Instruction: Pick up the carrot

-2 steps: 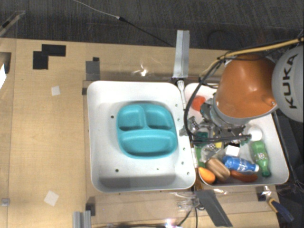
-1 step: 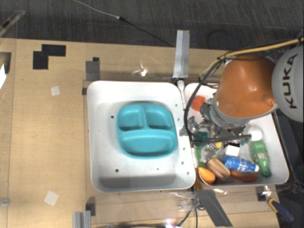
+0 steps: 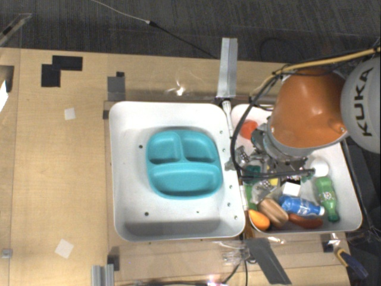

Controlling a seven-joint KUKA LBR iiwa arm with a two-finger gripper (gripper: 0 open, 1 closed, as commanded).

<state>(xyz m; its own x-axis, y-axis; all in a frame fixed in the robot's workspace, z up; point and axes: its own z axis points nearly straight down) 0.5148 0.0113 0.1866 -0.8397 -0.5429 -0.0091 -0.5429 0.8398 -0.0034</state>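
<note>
The carrot [image 3: 259,219] looks like the orange piece in the near left corner of the right bin [image 3: 352,216]; it lies against a tan bun-shaped item [image 3: 274,210]. My gripper [image 3: 262,173] hangs low over the left middle of that bin, under the orange wrist band, a short way beyond the carrot. The wrist and cables hide most of the gripper. Something dark green [image 3: 252,170] shows right at the gripper, and I cannot tell whether it is touching it.
The left bin [image 3: 128,159] holds a teal divided plate [image 3: 181,162]. Around the carrot lie a blue bottle [image 3: 300,206], a green bottle [image 3: 326,198], a dark red sausage shape [image 3: 306,222] and a red-orange item [image 3: 247,127] at the far side.
</note>
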